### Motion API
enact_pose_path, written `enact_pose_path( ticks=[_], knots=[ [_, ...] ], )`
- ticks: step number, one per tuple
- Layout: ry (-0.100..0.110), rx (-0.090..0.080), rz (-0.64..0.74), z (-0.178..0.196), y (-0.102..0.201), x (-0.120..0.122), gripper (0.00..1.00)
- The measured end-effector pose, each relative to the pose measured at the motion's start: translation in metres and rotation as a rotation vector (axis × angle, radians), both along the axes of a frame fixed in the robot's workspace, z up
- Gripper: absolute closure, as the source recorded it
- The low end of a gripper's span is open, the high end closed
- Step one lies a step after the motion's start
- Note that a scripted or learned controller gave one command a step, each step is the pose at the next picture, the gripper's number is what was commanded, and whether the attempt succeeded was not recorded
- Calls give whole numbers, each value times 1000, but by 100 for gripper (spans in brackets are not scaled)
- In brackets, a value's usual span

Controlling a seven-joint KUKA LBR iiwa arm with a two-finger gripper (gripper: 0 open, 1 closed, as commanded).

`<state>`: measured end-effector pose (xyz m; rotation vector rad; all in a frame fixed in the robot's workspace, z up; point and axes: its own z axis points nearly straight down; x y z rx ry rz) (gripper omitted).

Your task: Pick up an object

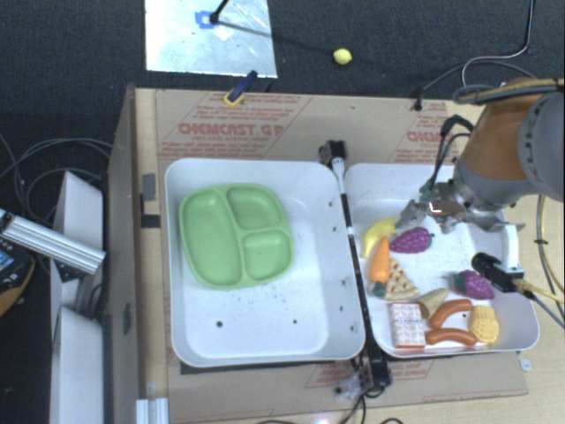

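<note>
My arm runs off the right edge, so its upper part is cut away. My tool is blurred, too unclear to read. It covers part of the right bin's floor behind the purple grapes.

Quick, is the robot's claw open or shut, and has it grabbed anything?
Gripper: cannot be told; it sits above the purple grapes in the right bin, with nothing seen held.

Both white bins look like smooth, slightly glossy plastic; the green divided plate seems matt plastic; the bench is printed cardboard.
</note>
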<state>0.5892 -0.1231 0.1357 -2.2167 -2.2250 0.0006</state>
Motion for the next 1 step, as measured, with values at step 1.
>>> enact_pose_path(
  ticks=[1],
  knots=[
    [0, 0, -2, -52, -11, 13, 0]
  ],
)
